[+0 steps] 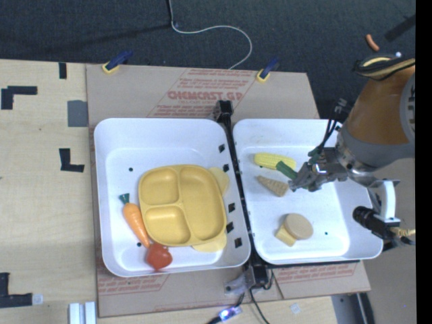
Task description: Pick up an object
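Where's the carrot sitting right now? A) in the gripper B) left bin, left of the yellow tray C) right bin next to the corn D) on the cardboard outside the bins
B: the carrot lies in the left bin, against the left edge of the yellow tray.

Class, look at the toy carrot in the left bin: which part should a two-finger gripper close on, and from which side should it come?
Probably the carrot's orange middle, from straight above. It lies flat between the yellow tray and the bin wall, with a red piece at its tip, so fingers closing across its narrow width fit best.
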Robot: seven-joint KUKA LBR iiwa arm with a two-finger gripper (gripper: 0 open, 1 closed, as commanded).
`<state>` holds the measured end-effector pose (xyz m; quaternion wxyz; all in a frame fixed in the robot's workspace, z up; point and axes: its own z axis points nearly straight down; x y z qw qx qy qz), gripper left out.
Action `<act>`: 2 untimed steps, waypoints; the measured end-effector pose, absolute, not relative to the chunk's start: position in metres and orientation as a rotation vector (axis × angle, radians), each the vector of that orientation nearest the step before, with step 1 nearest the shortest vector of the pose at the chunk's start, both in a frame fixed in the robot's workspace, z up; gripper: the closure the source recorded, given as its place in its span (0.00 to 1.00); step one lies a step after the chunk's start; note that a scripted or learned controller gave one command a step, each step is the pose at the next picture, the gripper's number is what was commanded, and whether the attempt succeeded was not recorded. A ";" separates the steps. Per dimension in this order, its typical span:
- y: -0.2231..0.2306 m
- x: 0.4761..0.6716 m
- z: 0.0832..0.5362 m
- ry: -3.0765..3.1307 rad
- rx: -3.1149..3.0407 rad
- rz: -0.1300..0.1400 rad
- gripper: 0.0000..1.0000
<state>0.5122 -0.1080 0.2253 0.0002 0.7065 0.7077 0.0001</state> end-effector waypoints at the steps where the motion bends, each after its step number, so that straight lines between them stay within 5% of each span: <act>1: -0.073 0.545 0.217 2.229 2.216 0.000 1.00; 2: -0.041 0.596 0.227 2.228 2.214 0.003 1.00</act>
